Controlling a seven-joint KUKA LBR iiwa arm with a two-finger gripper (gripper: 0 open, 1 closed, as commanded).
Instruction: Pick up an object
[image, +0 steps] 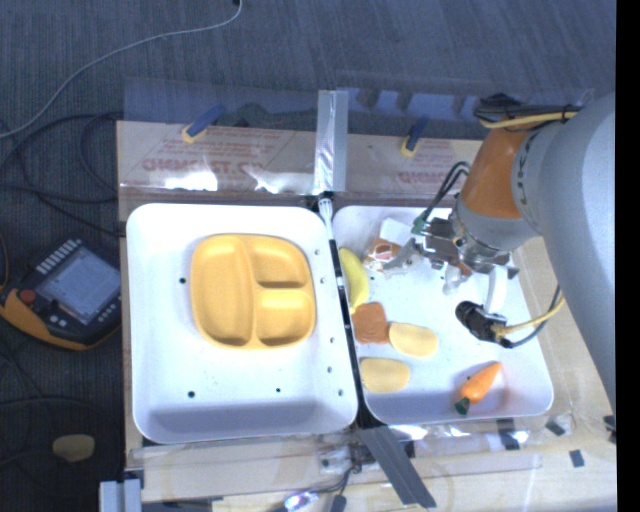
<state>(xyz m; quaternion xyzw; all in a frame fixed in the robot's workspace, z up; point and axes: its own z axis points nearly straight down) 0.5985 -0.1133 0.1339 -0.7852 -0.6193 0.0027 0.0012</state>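
Gripper (440, 262) low over right bin (525, 395), finger state unclear.
Banana (352, 277), brown block (369, 323), two pale slices and carrot (478, 385) lie nearby; yellow tray (252, 290) sits in left bin (160, 400).

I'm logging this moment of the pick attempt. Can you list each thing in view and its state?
Tray: upright in the left bin, compartments bare.
Banana: lying against the right bin's left wall.
Brown piece: flat, beside the banana.
Two yellow pieces: flat on the bin floor.
Carrot: lying near the front right corner.
End effector: low in the right bin's back.
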